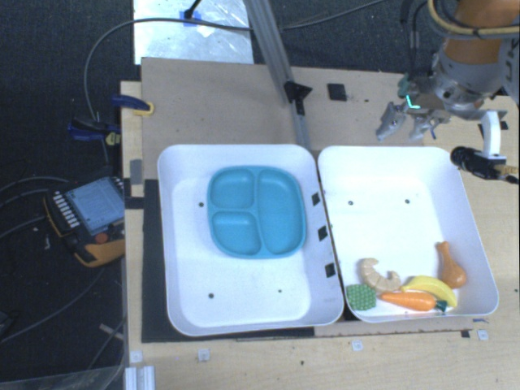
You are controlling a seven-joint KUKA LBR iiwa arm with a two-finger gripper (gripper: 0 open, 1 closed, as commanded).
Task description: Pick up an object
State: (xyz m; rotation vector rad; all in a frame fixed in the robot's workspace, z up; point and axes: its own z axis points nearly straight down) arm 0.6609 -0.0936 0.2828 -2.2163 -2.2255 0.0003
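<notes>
In the right bin (390,177), several toy foods crowd the near corner: a tan croissant-like piece (379,275), a yellow banana (429,286), an orange carrot (408,301), a brown drumstick (450,266) and a small green piece (361,297). My gripper (404,125) hangs above the bench just beyond the right bin's far rim, well away from the foods. Its two fingers stand apart with nothing between them.
A blue divided plate (257,211) lies in the left bin (187,283). A metal pole (272,47) slants across the back of the bench. A handheld device (91,218) and cables lie on the floor at the left.
</notes>
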